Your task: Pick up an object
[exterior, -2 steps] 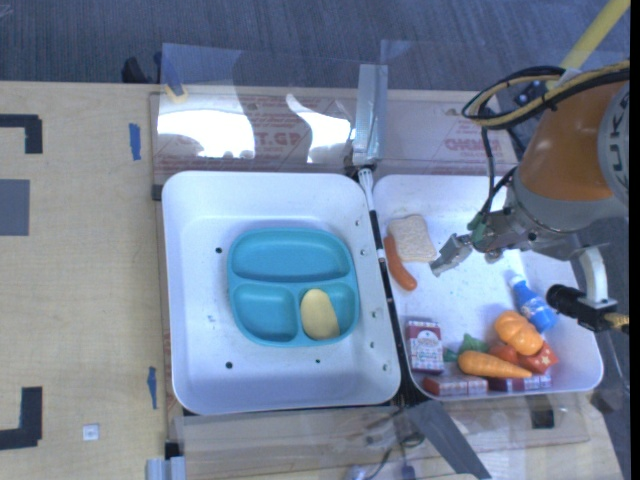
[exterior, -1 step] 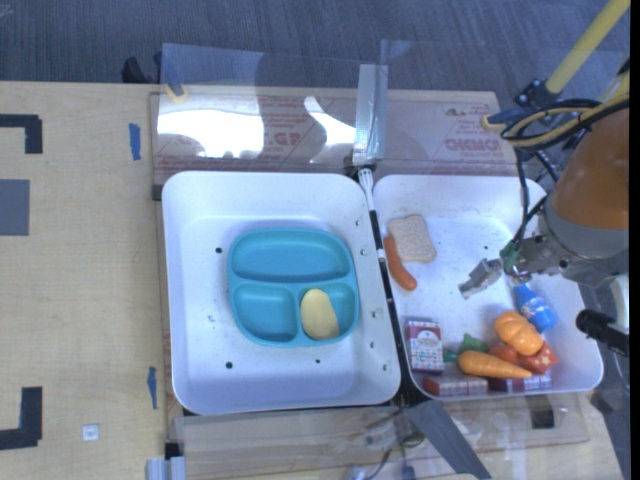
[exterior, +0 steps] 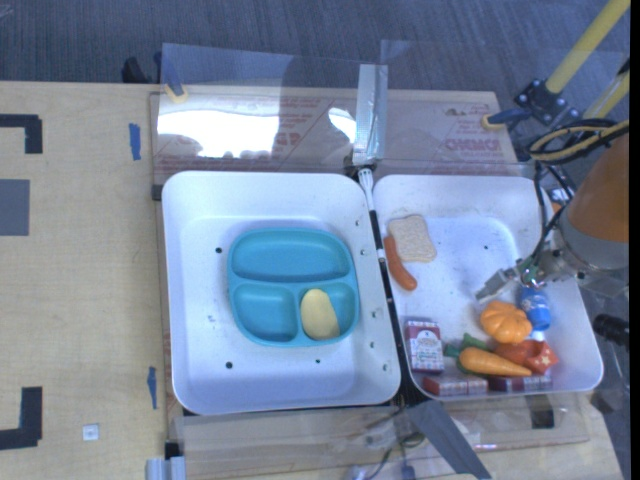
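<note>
Several toys crowd the right bin's point(exterior: 455, 243) near corner: a pumpkin point(exterior: 503, 322), a carrot point(exterior: 494, 363), a red piece point(exterior: 533, 354), a blue one point(exterior: 537, 312) and a small box point(exterior: 424, 344), with bread point(exterior: 411, 238) and a sausage point(exterior: 400, 264) well apart near the divider. Your gripper point(exterior: 505, 280) sits just above the pumpkin, apparently in the approach step with nothing held; whether the jaws are parted you cannot tell. Next you'll need a descent centred on one toy. The arm is cut off at the edge, and the cluster overlaps confusingly.
</note>
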Motion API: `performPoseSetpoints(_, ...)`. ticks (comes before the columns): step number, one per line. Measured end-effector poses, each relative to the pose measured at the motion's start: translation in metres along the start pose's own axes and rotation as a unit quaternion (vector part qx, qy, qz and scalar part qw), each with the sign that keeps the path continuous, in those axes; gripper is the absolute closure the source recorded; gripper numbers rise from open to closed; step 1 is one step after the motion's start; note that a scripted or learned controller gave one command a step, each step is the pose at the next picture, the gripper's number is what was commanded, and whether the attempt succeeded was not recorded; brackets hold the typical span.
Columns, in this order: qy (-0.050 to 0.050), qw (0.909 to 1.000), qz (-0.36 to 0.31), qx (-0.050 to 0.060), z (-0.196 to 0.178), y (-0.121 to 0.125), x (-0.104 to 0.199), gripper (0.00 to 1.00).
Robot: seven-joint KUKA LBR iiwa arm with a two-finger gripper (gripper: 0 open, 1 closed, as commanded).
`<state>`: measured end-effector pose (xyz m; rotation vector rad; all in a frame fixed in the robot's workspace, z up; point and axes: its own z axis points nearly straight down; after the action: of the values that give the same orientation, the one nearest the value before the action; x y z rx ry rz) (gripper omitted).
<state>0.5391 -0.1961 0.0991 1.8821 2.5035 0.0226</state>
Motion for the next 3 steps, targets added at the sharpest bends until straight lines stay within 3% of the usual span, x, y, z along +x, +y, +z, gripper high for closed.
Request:
performPoseSetpoints(1, -0.004, 0.9997, -0.02, -0.012, 0.002, -0.042, 0.009, 0.0)
performPoseSetpoints(2, -0.004, 0.9988, -0.049, -0.001, 0.007, -0.047, 0.025, 0.0)
performPoseSetpoints(3, -0.006, 0.9988, -0.048, -0.003, -0.004, -0.046, 0.024, 1.0)
